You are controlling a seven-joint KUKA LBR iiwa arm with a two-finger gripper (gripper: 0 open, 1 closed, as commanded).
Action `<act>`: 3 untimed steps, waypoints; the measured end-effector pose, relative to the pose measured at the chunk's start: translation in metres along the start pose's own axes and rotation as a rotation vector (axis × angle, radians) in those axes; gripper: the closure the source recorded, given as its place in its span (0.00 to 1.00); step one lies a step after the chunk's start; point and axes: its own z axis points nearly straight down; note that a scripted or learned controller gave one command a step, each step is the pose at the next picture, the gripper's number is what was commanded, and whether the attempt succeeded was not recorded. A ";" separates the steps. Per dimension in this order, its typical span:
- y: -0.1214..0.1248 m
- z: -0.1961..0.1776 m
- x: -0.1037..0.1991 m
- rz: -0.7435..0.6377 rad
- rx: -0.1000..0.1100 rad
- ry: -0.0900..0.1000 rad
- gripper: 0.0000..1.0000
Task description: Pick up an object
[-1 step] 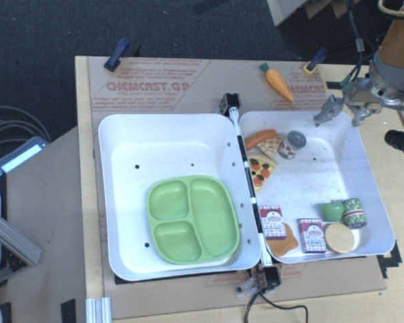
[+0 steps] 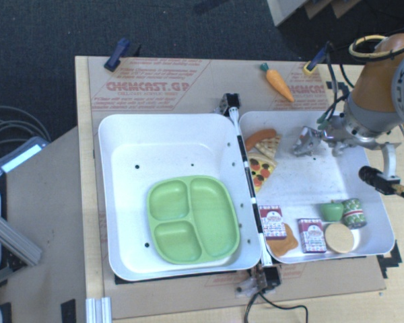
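Hovering the claw [image 2: 307, 144] low in the right bin [image 2: 323, 180], just right of the pizza slices [image 2: 261, 155]; whether it's spread or pinching, we cannot tell at this angle. We read it as lining up on the nearest target, the slices, lying flat against the bin's left wall, long axis along that wall, lower slice's tip toward the near edge.
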 end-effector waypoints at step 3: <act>0.045 0.031 -0.014 0.000 0.011 0.003 0.00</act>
